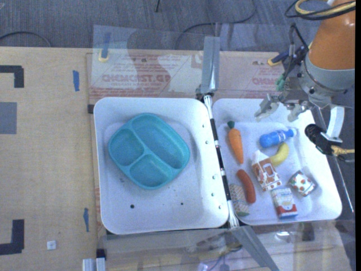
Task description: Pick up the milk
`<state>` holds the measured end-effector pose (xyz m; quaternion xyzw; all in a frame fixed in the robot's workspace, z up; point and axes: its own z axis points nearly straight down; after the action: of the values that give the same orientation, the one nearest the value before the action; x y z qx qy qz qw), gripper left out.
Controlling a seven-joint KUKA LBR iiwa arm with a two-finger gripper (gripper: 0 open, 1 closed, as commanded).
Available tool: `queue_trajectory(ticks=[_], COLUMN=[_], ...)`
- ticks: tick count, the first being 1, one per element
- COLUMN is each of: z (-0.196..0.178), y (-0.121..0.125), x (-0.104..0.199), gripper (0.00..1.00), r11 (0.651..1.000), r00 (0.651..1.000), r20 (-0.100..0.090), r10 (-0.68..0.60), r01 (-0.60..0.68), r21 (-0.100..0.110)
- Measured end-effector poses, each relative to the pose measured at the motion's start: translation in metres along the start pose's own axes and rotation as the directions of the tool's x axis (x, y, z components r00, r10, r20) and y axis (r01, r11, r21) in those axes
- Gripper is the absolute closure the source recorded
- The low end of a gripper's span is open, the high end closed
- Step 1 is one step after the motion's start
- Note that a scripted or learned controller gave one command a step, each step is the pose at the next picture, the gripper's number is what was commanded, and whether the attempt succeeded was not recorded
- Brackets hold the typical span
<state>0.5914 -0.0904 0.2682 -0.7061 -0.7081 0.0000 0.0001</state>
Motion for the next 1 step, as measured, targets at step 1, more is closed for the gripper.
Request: queue_trajectory(ticks=[1], z=[-0.1305], y=[0.0012], x=[-0.0143], gripper=[0.0], r11=[1.0], r00=[1.0], r20=[0.002], r10=[-0.011], r01=[0.011], r21=[-0.002])
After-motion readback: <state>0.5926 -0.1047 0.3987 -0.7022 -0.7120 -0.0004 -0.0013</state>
